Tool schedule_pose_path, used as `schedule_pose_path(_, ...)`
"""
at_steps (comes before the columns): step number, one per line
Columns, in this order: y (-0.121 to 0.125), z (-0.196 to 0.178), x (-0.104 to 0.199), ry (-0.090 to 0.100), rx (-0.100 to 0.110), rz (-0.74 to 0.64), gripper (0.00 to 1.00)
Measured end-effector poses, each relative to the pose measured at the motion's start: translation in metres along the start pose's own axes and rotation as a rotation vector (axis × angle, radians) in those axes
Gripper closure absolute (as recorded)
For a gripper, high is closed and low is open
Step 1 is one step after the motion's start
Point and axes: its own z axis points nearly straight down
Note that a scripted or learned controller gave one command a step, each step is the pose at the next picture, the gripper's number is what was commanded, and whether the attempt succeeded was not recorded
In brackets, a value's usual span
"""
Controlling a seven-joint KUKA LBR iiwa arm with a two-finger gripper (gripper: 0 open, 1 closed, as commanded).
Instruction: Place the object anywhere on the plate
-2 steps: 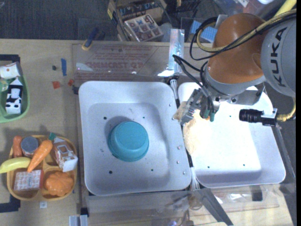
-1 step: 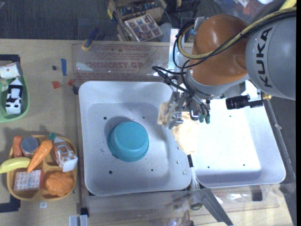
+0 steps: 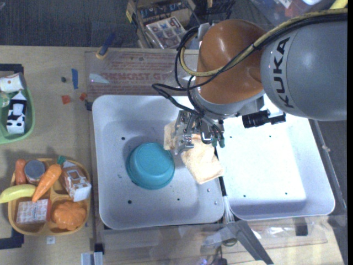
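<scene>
The KUKA arm (image 3: pixel 292 65), grey and bulky, looms closest to the lens at about two o'clock, its orange band (image 3: pixel 229 59) just above the wrist and yellow and black cables looping across it; below the wrist, near the centre of the view, hangs the gripper (image 3: pixel 190 139), pointing down over the right part of the left bin (image 3: pixel 110 203); its metal fingers sit right at the top edge of a pale tan piece of toy food, perhaps a slice of bread (image 3: pixel 201 162), but whether they are apart or closed, and whether they grip the slice, I cannot tell; the slice lies tilted against the left bin's right wall, at about four o'clock from the gripper; just beside it, at nine o'clock from the slice, a round teal plate (image 3: pixel 150 165) rests on the bin floor, its edge close to the slice but the slice not on it; the right bin (image 3: pixel 281 186) lies at three o'clock, partly under the arm; far off at nine o'clock, outside the bins, a green bowl (image 3: pixel 26 127) holds small black-and-white toys; at eight o'clock a yellow tray (image 3: pixel 83 217) carries a toy carrot (image 3: pixel 47 182), a banana (image 3: pixel 16 192) and other play food; cardboard boxes (image 3: pixel 160 18) stand at twelve o'clock.
</scene>
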Motion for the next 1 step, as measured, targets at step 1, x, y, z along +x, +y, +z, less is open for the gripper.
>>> schedule_pose_path(1, -0.0002, -0.0005, -0.0002, -0.001, 0.0, 0.001, 0.0)
